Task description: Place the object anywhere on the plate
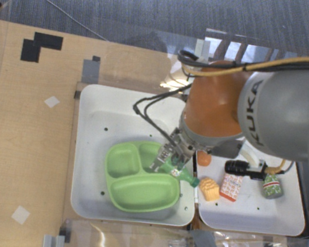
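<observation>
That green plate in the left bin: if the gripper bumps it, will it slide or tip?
The green plate looks like thin moulded plastic, so probably light and apt to slide on the smooth white bin. It lies flat and low with three compartments, so tipping seems unlikely unless a raised rim gets pressed.

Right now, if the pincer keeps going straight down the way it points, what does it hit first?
Most likely the green plate: the pincer hangs over its upper right compartment, near the rim. A small green object lies just beside; depth is unclear.
</observation>
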Controlling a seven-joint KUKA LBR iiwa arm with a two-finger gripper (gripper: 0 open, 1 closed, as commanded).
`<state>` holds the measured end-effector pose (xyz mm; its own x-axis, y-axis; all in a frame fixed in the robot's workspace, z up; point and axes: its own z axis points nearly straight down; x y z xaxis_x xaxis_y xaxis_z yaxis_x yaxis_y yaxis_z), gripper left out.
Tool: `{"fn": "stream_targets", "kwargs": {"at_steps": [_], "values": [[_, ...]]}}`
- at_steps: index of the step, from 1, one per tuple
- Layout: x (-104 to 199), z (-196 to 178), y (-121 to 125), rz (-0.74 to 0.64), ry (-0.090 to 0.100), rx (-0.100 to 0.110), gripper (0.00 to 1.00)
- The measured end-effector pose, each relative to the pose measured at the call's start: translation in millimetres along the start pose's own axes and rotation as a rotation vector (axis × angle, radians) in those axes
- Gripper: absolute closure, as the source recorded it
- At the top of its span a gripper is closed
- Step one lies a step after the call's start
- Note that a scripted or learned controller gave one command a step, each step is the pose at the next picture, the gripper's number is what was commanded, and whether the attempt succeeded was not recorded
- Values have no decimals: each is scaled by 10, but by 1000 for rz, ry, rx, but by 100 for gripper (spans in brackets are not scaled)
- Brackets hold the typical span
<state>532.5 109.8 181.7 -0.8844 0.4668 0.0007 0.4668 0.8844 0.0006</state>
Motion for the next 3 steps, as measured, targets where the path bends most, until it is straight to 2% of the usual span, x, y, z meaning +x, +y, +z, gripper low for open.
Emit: {"fn": "stream_targets", "kwargs": {"at_steps": [1, 2, 3], "values": [[-226, -6, -339, -469, -1, -1, 100], [-75, 29, 312, -440, -2, -2, 100], [-80, 28, 308, -438, -2, -2, 0]]}}
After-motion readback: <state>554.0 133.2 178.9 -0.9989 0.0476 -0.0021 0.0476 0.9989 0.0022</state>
